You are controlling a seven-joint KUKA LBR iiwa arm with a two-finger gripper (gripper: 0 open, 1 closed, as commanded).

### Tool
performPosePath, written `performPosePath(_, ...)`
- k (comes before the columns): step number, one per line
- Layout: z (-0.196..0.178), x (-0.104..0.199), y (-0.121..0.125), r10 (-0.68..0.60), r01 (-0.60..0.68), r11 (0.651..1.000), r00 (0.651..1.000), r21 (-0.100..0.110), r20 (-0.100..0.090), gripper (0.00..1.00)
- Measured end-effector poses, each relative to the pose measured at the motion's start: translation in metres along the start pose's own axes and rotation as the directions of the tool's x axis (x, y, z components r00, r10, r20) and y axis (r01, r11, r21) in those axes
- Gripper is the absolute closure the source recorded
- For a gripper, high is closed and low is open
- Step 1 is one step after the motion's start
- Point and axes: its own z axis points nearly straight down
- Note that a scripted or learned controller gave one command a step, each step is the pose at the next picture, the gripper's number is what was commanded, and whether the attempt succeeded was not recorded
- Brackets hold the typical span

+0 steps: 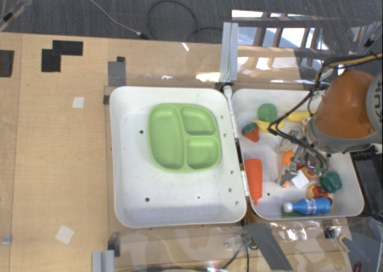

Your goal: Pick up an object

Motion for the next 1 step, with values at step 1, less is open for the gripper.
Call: performPosePath(1, -0.0139, -0.0040, 0.0021, -0.007, 0.007, 1.000, 1.000, 0.000, 0.013, 1.00)
